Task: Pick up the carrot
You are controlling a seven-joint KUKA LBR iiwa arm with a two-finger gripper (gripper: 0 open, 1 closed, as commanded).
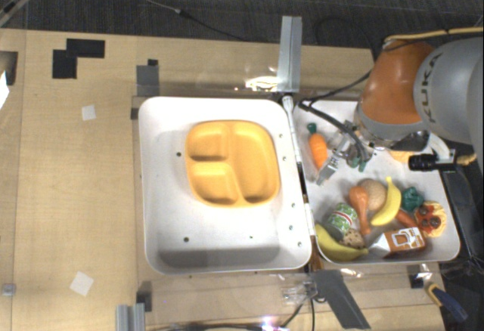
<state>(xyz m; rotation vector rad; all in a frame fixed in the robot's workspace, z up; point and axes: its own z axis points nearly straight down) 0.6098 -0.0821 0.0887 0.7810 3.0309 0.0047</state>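
Wooden bench top under dark carpet, two shallow white bins side by side. Left white bin holds a yellow plastic divided tray. Right white bin holds toy food: small orange plastic carrot with green top in the bin's upper left corner, close to the wall shared with the left bin; lower down a yellow plastic banana, a brown drumstick-like toy, a second yellow banana and a small orange carton, bunched well apart from the carrot.

Grey KUKA arm with orange band comes in from the right. Two-finger gripper sits just beside the carrot, on the carrot's right, tips low over the bin floor. Fingers look spread apart, nothing between them.

Key relation: carrot lies just to the left of the gripper in the view, long axis running roughly up-down, green end toward the far edge. Judgement: gripper needs a short shift left to straddle the carrot across its narrow width; the nearby bin wall leaves little room for the outer finger.
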